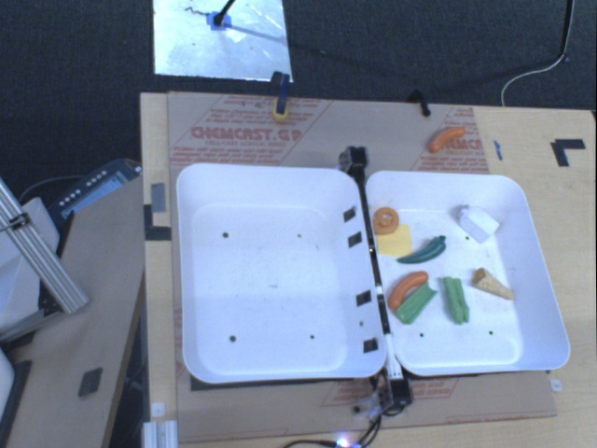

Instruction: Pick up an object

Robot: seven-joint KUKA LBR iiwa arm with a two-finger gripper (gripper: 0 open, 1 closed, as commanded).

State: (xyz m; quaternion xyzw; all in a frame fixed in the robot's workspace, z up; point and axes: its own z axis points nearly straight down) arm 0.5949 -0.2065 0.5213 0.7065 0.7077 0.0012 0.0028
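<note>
In right bin (pixel 536 250): toy foods, orange sausage (pixel 408 288) among them.

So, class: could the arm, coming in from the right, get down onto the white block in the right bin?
Probably yes: the white block lies alone near the right bin's far corner, with nothing over it.

camera: fixed overhead | slanted down | both bins (pixel 280 180) framed
</note>
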